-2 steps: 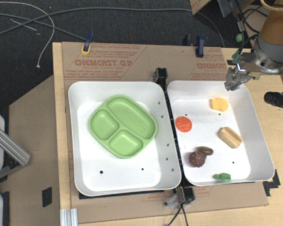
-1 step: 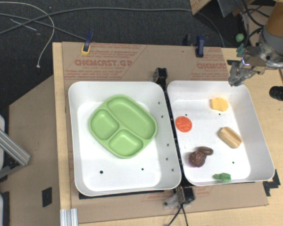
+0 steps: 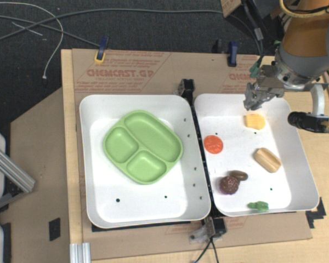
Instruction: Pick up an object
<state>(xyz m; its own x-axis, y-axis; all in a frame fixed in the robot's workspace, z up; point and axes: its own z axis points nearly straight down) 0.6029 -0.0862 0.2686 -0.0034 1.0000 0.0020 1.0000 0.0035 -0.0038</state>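
bright, even overhead light; white bins (image 3: 93, 201) near glare, soft shadows only, slightly soft focus throughout the frame.

"CHEMCAST GP" on cardboard sheet (image 3: 126, 70)

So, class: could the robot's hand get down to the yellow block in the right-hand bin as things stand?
Probably yes. The hand hangs just above the yellow block near the far end of the right white bin. Nothing lies between them, and the orange-red disc and tan bread-roll-shaped piece sit well apart from it.
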